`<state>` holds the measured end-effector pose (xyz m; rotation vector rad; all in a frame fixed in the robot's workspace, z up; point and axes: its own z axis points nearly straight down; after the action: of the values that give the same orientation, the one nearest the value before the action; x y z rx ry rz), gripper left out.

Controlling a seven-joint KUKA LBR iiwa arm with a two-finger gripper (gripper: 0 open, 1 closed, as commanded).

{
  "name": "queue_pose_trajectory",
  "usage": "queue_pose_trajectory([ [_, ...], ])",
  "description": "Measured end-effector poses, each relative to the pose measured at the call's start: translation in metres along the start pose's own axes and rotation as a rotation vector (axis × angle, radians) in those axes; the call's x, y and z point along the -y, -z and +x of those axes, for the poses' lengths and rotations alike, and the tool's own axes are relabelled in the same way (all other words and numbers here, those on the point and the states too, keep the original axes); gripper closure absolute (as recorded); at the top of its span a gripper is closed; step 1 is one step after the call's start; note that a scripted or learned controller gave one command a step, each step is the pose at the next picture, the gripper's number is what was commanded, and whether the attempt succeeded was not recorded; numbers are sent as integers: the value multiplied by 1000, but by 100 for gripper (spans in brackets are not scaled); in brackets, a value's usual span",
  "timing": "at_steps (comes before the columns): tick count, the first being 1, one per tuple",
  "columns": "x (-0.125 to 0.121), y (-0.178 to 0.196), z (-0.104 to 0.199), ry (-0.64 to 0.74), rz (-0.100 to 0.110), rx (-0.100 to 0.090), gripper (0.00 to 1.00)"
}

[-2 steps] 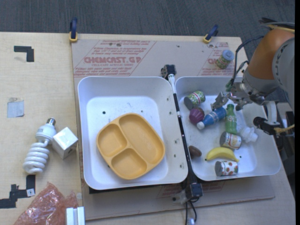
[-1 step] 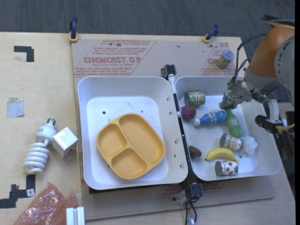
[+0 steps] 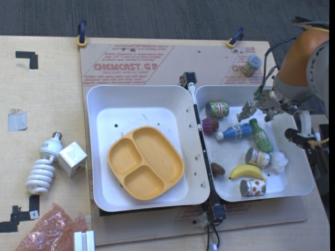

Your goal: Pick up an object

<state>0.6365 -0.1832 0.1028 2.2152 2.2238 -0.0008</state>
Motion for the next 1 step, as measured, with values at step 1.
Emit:
queue_pose_trajectory([
  [1, -23, 60, 2, -1, 0, -1, 0],
])
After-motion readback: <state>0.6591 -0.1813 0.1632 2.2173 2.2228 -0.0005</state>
